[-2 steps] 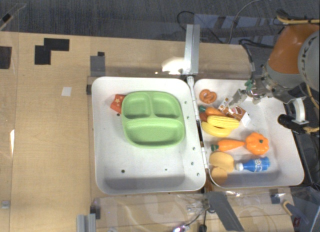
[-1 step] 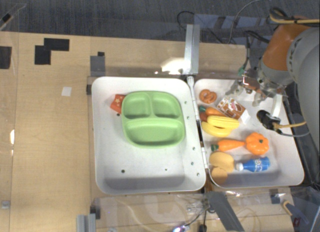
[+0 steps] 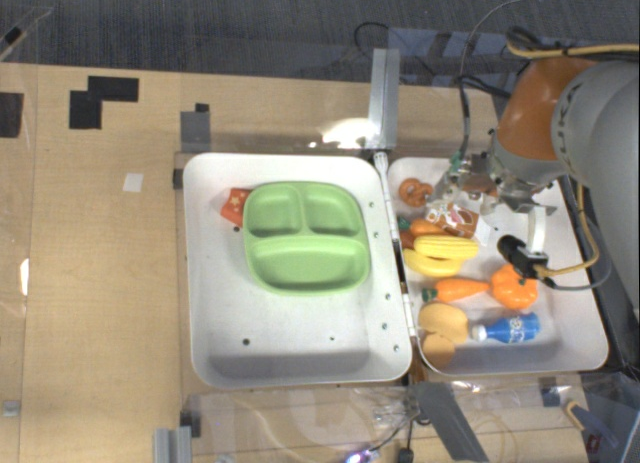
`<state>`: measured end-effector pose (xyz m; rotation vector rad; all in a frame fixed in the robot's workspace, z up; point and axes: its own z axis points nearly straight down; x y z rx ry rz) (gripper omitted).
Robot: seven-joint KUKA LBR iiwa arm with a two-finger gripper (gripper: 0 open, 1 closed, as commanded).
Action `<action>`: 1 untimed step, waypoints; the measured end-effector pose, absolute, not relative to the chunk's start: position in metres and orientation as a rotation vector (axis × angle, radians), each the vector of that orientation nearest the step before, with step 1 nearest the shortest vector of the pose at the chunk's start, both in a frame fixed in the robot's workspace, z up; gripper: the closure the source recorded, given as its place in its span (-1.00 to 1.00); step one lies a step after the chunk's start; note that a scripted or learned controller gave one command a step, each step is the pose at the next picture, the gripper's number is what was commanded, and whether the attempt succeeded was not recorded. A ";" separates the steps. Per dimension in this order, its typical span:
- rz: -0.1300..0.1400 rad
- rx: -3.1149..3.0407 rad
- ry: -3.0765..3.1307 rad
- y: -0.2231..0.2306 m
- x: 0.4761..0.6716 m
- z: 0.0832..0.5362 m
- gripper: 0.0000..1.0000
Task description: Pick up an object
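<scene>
- Camera view: the gripper point(image 3: 462, 194) sits low in the right bin point(image 3: 590, 336), upper right of the frame; whether its fingers are apart or together I cannot tell
- Just below it lies a banana point(image 3: 440, 255)
- The green divided plate point(image 3: 304, 235) fills the left bin point(image 3: 215, 341)

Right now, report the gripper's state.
Gripper: cannot be told; it hangs over the far end of the right bin, above the toy food.
</scene>
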<state>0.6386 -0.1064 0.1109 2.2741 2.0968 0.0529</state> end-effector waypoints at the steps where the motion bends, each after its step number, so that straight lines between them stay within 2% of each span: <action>1: 0.042 2.388 2.000 -0.112 0.621 0.119 -1.00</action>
